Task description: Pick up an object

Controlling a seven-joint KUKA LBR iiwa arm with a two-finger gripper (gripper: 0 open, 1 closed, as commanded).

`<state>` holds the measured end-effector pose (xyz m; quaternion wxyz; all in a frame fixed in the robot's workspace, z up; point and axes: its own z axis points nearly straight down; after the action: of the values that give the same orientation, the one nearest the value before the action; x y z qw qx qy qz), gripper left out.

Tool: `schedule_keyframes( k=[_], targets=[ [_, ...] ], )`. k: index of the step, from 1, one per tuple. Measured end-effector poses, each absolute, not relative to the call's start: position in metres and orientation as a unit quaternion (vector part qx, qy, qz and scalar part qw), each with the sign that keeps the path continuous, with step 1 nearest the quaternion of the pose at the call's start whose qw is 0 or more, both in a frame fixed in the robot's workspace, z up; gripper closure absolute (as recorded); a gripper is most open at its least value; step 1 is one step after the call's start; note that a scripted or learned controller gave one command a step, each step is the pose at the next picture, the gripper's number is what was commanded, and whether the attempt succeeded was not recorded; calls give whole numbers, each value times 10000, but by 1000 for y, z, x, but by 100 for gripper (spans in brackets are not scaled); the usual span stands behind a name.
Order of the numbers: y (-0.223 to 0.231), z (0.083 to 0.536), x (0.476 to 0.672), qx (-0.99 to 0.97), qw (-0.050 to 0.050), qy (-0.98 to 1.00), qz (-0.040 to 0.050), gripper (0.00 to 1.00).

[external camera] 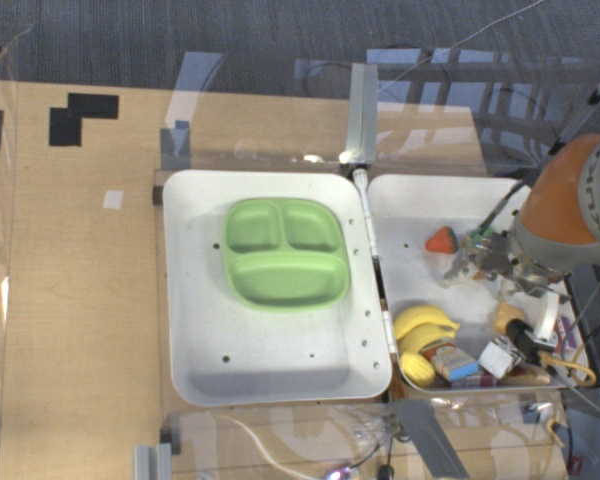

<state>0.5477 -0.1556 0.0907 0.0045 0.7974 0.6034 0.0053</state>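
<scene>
Hovering just beside the strawberry [440, 240], the gripper [470, 263] could nudge it away; grip state unclear.

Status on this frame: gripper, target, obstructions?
Gripper low over right bin, nothing seen held. Strawberry just beside it. Bananas and clutter crowd the near corner.
</scene>
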Motion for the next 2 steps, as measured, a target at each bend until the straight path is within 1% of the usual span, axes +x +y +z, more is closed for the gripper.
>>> schedule_keyframes(
  k=[1,2],
  targets=[
    [-110,90,632,6944,46,7196,44,0],
    [-109,104,635,6920,91,7218,76,100]
  ],
)
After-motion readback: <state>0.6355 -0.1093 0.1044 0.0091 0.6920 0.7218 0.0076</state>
